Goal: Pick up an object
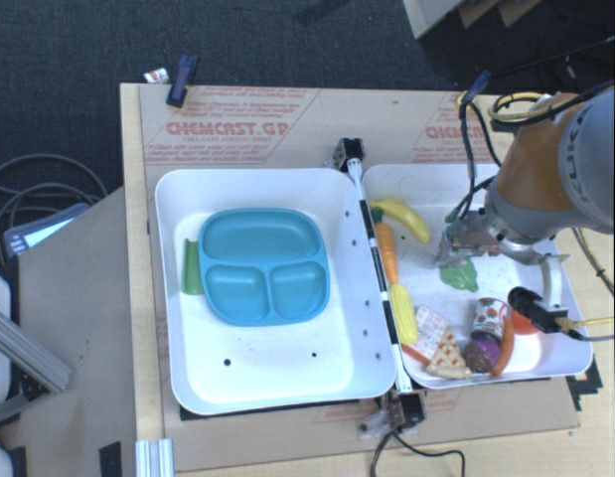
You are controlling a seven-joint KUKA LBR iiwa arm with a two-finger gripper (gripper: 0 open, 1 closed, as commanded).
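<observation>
From my overhead camera I see the arm (545, 167) reaching in from the right, its hand (460, 249) low in the right bin (426, 179). I cannot tell whether the hand is apart or together. A green piece (461, 274) lies just under the hand, apparently touching it. Nearby sit a banana (403, 218), a carrot (387, 252) and a corn cob (401, 312) along the bin's left wall, with a pizza slice (447, 356) and a small can (489, 318) toward the near edge. The left bin (188, 366) holds a blue divided tray (262, 264) on the bench (287, 117).
</observation>
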